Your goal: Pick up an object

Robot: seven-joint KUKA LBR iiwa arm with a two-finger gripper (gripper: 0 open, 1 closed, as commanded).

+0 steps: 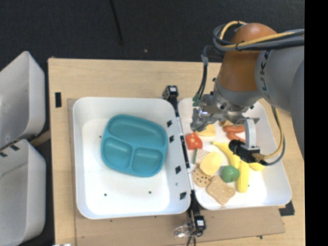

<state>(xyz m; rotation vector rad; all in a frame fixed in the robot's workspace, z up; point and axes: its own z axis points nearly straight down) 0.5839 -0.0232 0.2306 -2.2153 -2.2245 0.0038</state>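
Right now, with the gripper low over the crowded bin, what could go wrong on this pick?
1. The gripper hangs close to the inner wall of the right bin, just above the red piece; a grasp there may scrape the wall or nudge the piece away.
2. The yellow round piece, banana and cracker lie packed together, so a grasp could catch two or scatter them.

A teal plate [134, 145] with three compartments lies in the left white bin [87, 199], left of the frame's centre. The bin rests on a tan surface [113, 76]. At the left edge, one white rounded block [18, 101] stands above another [20, 188], both beside dark floor [102, 14].
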